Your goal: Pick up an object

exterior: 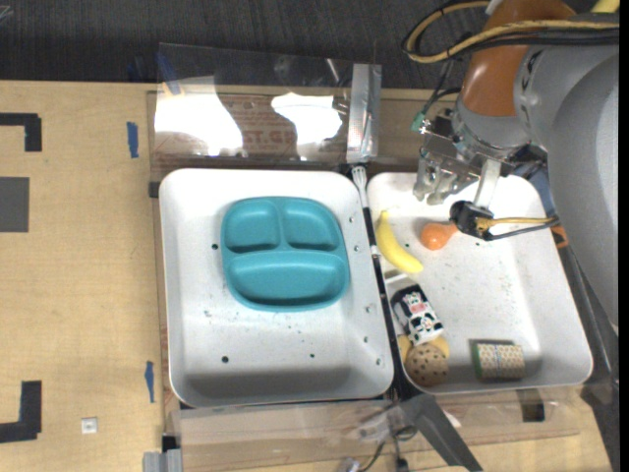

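Note:
My gripper point(433, 191) hangs over the far left part of the right bin point(550, 293), fingers pointing down with a small gap between them and nothing held. Just below and in front of it lie a small orange ball-like object point(436, 235) and a yellow banana point(395, 246) near the bin's left wall. Further forward rest a black-and-white cow-patterned toy point(417, 315), a brown speckled cookie-like piece point(427, 362) and a small greenish-tan roll point(497, 359).
The left bin point(197, 342) bears a teal divided plate point(284, 251) in its middle. A clear plastic panel point(265, 116) stands behind the bins. The arm's grey body fills the upper right, above the right bin's far edge.

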`<state>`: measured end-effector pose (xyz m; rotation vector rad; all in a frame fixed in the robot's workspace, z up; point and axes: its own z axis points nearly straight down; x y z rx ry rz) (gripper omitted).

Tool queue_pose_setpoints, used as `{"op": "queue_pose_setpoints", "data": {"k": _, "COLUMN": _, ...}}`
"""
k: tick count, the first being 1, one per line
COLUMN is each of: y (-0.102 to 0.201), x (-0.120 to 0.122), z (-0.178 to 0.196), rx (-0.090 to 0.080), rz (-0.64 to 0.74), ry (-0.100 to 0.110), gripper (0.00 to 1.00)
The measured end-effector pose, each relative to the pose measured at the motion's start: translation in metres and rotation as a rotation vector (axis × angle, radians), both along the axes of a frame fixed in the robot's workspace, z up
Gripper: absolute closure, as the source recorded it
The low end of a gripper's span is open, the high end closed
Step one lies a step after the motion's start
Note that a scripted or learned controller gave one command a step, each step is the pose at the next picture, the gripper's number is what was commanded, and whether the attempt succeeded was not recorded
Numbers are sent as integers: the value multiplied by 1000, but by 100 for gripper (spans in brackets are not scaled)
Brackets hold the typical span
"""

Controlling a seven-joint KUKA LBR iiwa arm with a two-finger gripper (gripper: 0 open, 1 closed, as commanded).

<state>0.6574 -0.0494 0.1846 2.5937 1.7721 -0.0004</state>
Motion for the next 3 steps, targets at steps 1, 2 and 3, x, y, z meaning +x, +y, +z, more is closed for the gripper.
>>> {"op": "queue_pose_setpoints", "data": {"k": 1, "y": 16, "x": 10, "z": 21, "rx": -1, "rz": 426, "ry": -5, "gripper": 100}}
{"op": "queue_pose_setpoints", "data": {"k": 2, "y": -52, "x": 7, "z": 43, "rx": -2, "rz": 186, "ry": -3, "gripper": 100}}
{"op": "queue_pose_setpoints", "data": {"k": 3, "y": -85, "x": -34, "z": -2, "rx": 0, "rz": 232, "ry": 4, "gripper": 100}}
